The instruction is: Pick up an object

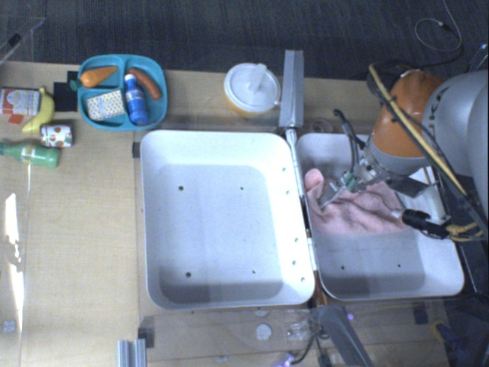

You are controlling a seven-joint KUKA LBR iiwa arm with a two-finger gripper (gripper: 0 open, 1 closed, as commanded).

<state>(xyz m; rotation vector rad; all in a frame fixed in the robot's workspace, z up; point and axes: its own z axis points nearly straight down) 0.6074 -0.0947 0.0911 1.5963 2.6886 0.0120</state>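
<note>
A crumpled pink cloth [363, 212] lies in the upper left part of the right bin [390, 281], with one rounded fold bulging at its left end near the bin wall. My gripper [336, 192] is lowered onto the cloth's left portion, touching or nearly touching the fabric. The grey arm with its orange band [401, 128] reaches in from the right above the bin. The cloth's upper right edge is hidden under the wrist.
The left bin [221, 228] sits beside the right one, with a metal bar [291, 90] behind their shared edge. A white lidded cup [252, 88], a blue tray of toy food [156, 98], a banana [42, 112], a can [56, 135] and a green bottle [30, 154] rest on the bench.
</note>
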